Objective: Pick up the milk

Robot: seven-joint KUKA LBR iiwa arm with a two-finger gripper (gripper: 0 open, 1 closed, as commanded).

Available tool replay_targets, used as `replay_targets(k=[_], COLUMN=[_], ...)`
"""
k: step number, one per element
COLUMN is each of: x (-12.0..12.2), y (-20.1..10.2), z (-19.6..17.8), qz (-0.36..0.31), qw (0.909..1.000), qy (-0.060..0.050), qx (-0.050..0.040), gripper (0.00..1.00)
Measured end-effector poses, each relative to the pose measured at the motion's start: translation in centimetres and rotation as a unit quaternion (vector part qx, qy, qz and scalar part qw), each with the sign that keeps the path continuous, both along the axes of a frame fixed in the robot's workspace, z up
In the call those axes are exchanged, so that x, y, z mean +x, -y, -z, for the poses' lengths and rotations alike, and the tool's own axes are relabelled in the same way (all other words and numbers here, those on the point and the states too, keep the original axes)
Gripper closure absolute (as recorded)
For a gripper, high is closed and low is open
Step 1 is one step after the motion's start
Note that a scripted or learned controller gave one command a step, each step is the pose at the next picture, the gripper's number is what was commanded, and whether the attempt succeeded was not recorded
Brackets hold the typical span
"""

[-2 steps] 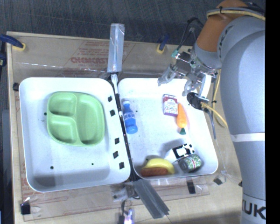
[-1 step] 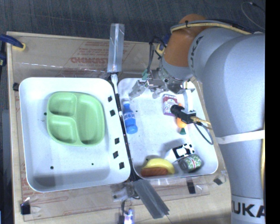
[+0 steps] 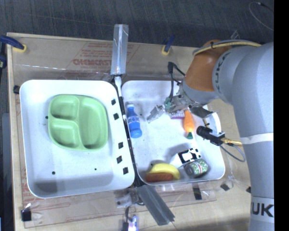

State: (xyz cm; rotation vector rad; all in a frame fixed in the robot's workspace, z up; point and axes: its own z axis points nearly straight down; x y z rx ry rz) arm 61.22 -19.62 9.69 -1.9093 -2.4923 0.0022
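Note:
The milk (image 3: 189,155) looks like a small carton with a black-and-white pattern. It lies in the right bin (image 3: 149,91) near the front right, beside a green can (image 3: 197,168). My gripper (image 3: 155,113) hangs low over the back middle of the right bin, well to the upper left of the milk and just right of a blue bottle (image 3: 133,122). Nothing shows held in it. The grey arm with its orange band (image 3: 202,73) reaches in from the right.
An orange carrot (image 3: 188,121) lies right of the gripper, with a small pink-and-green item (image 3: 176,109) beside it. A banana (image 3: 164,169) on a red object sits at the front of the right bin. The left bin (image 3: 33,177) holds a green divided plate (image 3: 79,121).

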Motion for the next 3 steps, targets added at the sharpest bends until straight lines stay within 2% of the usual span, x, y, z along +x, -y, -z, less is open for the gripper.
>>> replay_targets(k=[1,2,3], x=[4.6,4.5,-1.9], y=[-6.8,-6.8,-5.2], z=[-11.8,-11.8,-5.1], qz=[-0.010,-0.010,-0.051], qw=[0.9999,0.9999,0.9987], qy=[0.002,0.001,0.000], qx=[-0.0002,-0.0002,0.0000], gripper=[0.00,0.00,0.00])
